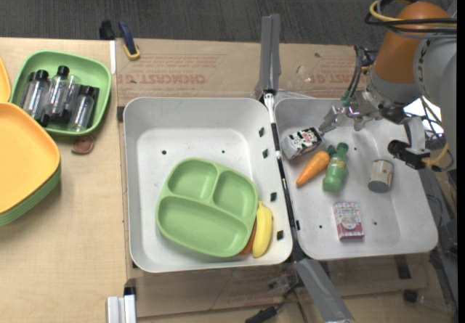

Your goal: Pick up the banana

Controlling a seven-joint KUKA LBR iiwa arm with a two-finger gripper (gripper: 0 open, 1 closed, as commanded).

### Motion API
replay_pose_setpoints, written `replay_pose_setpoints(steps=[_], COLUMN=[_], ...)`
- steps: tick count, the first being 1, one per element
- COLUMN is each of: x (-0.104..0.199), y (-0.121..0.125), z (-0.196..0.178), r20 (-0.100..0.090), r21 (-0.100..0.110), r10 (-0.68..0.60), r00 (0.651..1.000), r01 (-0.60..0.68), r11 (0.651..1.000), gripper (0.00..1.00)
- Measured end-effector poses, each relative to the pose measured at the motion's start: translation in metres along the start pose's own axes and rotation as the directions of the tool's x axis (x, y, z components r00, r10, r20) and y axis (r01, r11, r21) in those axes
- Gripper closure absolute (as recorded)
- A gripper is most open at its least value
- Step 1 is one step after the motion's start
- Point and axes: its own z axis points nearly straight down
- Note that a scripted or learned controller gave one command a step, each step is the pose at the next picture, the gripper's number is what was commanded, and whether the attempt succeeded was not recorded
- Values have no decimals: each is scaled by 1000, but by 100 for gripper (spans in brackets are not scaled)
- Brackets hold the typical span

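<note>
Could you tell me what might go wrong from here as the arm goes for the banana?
1. The banana lies wedged between the green divided plate and the left bin's right wall, so the jaws may find little room to close around it and could catch the plate.
2. The gripper is over the right bin, so it must cross the divider between the bins and could clip it, or the toy carrot and green bottle.

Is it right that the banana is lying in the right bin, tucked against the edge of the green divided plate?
Not quite: the banana is in the left bin, not the right one. The camera view shows it there, tucked against the right edge of the green divided plate.
</note>
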Motion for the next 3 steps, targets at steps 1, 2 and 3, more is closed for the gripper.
replay_pose_setpoints(steps=[1, 2, 3], x=[-8, 3, -7], y=[-14, -64, -45], z=[-14, 5, 13], r20=[-2, 4, -2], r21=[4, -13, 4], r10=[42, -92, 39], r00=[999, 996, 999], r01=[-42, 92, -39], r11=[999, 996, 999], gripper=[0, 0, 0])
